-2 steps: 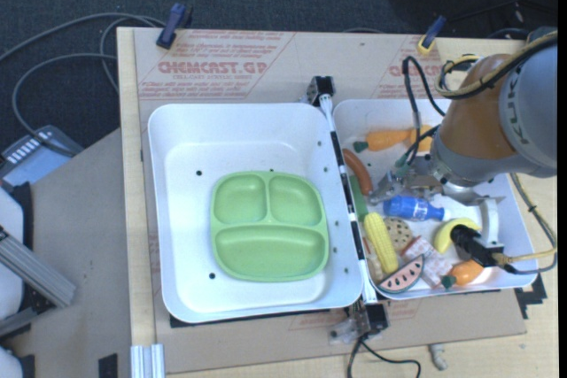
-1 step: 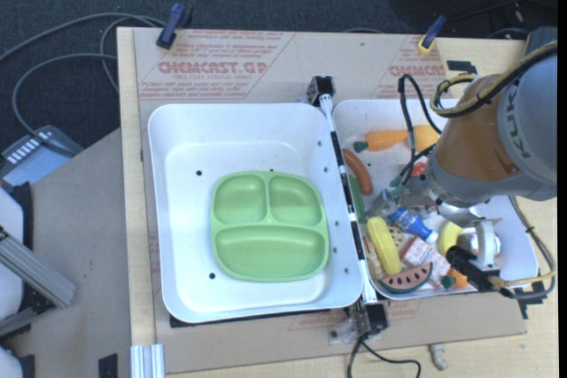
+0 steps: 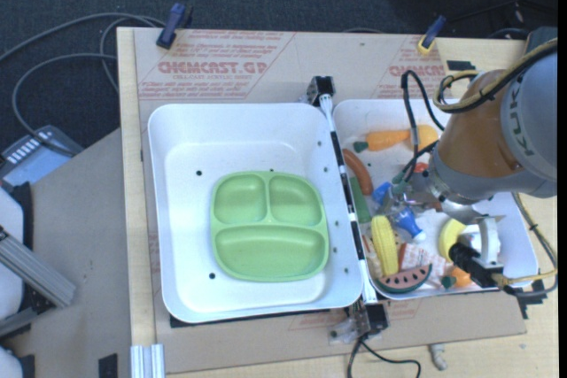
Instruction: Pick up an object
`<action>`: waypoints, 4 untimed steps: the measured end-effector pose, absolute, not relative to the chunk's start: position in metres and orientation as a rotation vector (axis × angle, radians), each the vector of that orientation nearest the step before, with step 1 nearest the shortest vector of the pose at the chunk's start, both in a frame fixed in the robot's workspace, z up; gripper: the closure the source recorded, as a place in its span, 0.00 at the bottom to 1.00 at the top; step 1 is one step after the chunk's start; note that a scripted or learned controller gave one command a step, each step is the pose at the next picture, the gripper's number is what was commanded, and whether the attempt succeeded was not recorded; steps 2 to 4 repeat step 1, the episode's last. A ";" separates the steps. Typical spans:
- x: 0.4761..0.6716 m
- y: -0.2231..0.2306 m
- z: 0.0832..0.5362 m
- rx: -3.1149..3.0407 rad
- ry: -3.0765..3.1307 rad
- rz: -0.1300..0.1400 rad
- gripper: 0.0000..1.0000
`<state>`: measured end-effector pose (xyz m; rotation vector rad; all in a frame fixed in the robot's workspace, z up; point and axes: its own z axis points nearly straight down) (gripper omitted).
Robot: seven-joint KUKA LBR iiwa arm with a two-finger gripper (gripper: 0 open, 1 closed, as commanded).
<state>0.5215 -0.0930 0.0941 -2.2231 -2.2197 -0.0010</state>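
Observation:
The right white bin (image 3: 376,111) holds several toy foods: an orange carrot (image 3: 387,140) at the back, a red sausage (image 3: 354,164), a yellow corn cob (image 3: 383,242), a watermelon slice (image 3: 407,281) at the front, a yellow banana piece (image 3: 452,235) and a small blue item (image 3: 410,227). My gripper (image 3: 406,195) reaches down from the right into the middle of this bin, just above the blue item and beside the corn. The grey wrist with its orange band (image 3: 474,146) hides the bin's right half.
The left white bin (image 3: 177,133) contains a green divided plate (image 3: 268,226). Black clips (image 3: 321,88) join the bins at back and front. Blue clamps (image 3: 173,24) hold the cardboard-covered bench. Cables run along the arm and off the bench's left side.

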 end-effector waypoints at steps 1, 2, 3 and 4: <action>0.517 -0.035 0.185 -2.220 -2.223 -0.002 1.00; 0.517 -0.035 0.185 -2.220 -2.223 -0.002 1.00; 0.517 -0.035 0.185 -2.220 -2.223 -0.002 1.00; 0.517 -0.035 0.185 -2.220 -2.223 -0.002 1.00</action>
